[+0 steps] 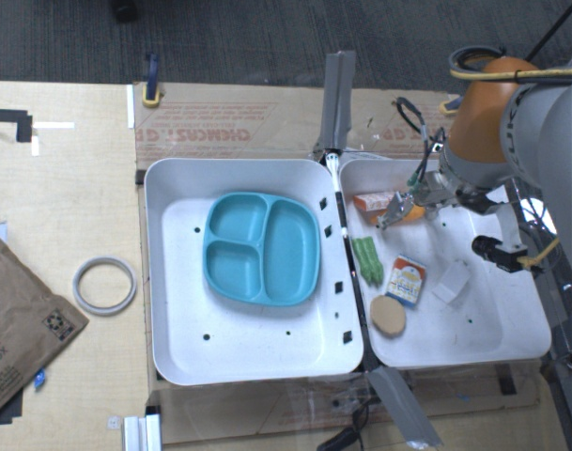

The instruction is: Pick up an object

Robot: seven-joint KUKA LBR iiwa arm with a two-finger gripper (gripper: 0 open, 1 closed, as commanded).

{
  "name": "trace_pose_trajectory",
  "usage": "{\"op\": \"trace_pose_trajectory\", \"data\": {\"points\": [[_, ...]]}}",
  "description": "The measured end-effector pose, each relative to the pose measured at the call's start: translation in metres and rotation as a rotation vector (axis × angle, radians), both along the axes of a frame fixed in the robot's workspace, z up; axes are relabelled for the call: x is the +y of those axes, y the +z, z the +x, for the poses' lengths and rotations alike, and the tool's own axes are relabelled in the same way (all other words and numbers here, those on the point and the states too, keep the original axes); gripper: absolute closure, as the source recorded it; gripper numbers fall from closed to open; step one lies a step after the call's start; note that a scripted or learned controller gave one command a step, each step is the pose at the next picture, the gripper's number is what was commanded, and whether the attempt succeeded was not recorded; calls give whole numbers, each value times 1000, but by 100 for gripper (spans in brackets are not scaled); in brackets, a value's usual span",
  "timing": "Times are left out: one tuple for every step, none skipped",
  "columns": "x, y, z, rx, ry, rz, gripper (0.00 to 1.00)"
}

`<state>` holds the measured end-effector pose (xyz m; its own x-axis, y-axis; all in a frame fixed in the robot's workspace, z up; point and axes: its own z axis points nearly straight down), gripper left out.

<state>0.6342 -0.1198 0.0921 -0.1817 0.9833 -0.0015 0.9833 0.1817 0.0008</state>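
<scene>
In the right bin, an orange object lies near the back left corner, just beside a small red-and-white packet. The gripper sits low over these two, its fingers at the orange object's edge; whether they are apart or clamped on anything cannot be told. Nearer the front lie a green item, a small printed box, a tan round piece and a clear piece. The left bin holds a blue divided tray. A tape roll rests on the counter to the left.
</scene>
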Motion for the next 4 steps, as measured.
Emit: {"op": "trace_pose_trajectory", "data": {"points": [[14, 2, 23, 6, -30, -2, 0], [14, 2, 24, 6, -30, -2, 0], [12, 10, 22, 10, -30, -6, 100], [13, 11, 23, 5, -29, -5, 0]]}}
